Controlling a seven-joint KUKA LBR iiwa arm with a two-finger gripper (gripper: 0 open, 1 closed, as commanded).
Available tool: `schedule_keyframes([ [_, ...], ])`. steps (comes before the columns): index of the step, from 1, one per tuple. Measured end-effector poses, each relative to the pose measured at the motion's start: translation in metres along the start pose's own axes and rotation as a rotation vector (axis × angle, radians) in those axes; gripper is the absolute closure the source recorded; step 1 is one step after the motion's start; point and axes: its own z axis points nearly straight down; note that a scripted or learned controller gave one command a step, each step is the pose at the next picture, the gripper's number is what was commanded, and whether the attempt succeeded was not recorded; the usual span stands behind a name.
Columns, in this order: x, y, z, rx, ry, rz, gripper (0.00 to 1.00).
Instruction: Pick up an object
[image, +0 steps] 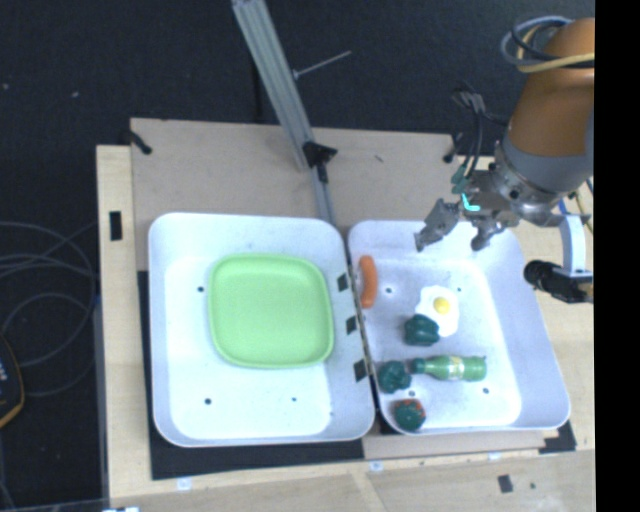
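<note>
Left bin (180, 300): a green plate (270, 309) lies flat in its middle.

Right bin (520, 300), landmark for the rest: an orange toy carrot (367, 281) lies against its left wall; a fried-egg toy (439, 305) sits near its centre, touching a dark green pepper (421, 330); a green bottle (448, 368) lies on its side toward the near rim, with broccoli (392, 376) beside it.

Gripper (460, 228) hovers over the bin's far edge, fingers spread, holding nothing.

Judgement: the egg looks the easiest target; descend straight and stay clear of the pepper.

No legible writing or brand.

Pale wooden bench (230, 150), dark floor (60, 60)
</note>
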Motion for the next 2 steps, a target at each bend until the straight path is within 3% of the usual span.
schedule_keyframes([
  [1, 0.000, 0.000, 0.000, 0.000, 0.000, 0.000, 0.00],
  [2, -0.005, -0.003, 0.061, 0.005, -0.001, 0.001, 0.00],
])
